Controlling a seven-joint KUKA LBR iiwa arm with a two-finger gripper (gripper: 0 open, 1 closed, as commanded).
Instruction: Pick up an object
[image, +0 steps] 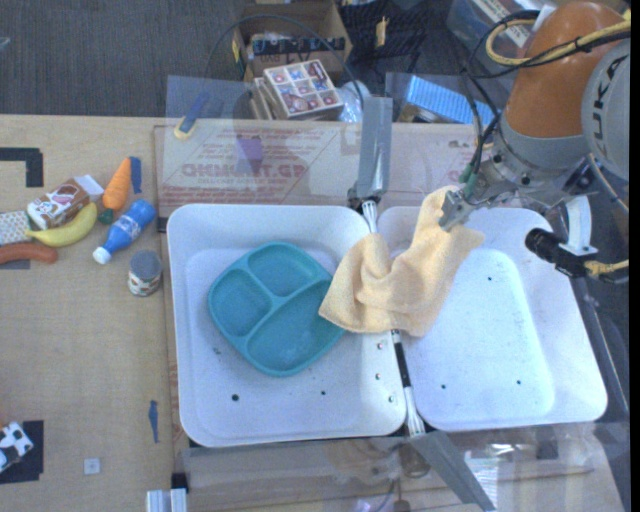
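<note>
Across the two bins' divider lies the cloth, its upper corner pinched in the gripper.

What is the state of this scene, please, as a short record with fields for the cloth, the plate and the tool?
cloth: yellow cloth draped over the divide between the two bins, upper corner raised
plate: teal divided plate lying flat in the left bin
tool: tool at the cloth's raised corner, over the right bin
overlap: cloth edge covers the plate's right rim
</note>
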